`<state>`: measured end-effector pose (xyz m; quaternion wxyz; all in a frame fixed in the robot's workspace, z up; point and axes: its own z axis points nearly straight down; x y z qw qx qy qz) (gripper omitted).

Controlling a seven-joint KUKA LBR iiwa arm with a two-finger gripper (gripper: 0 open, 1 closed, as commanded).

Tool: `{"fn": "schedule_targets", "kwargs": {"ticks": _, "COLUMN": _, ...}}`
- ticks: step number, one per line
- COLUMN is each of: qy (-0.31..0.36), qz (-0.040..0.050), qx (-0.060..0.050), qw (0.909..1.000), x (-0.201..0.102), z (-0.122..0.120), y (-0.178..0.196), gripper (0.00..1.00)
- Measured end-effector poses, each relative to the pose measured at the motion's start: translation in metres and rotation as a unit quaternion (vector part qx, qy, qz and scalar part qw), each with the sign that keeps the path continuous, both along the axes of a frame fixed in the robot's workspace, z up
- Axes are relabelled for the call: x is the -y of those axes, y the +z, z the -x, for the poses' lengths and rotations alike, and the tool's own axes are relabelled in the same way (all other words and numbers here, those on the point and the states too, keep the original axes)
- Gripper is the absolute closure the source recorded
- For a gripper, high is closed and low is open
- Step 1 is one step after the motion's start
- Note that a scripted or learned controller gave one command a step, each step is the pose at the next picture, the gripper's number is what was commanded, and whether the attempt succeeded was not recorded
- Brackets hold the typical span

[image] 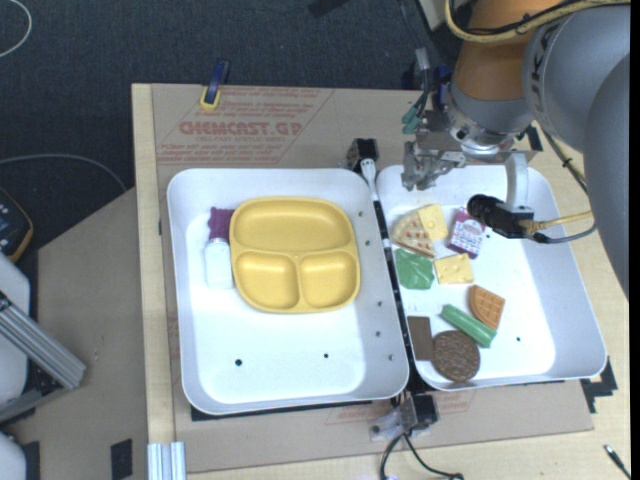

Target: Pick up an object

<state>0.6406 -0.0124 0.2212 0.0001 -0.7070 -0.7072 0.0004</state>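
Yellow cheese wedge (432, 222) in the right bin (560, 318), near the top, just below the pincer (425, 173) at about 6 o'clock. Not between the fingers. Can't tell if the pincer is spread or pressed together. Pizza slice (410, 234) touching the cheese at 9 o'clock. Green leaf (413, 269) below that. Brown cookie (456, 355) far down at 6 o'clock. Yellow plate (294, 252) over in the left bin (200, 368), with a bottle (217, 260) at its 9 o'clock.
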Motion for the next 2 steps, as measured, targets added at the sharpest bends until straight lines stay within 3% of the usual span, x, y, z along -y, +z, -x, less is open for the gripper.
{"fn": "schedule_targets", "kwargs": {"ticks": 2, "qy": 0.0, "qz": 0.0001, "qx": 0.0, "qw": 1.0, "x": -0.0142, "z": -0.0052, "y": -0.0026, "gripper": 1.0}}
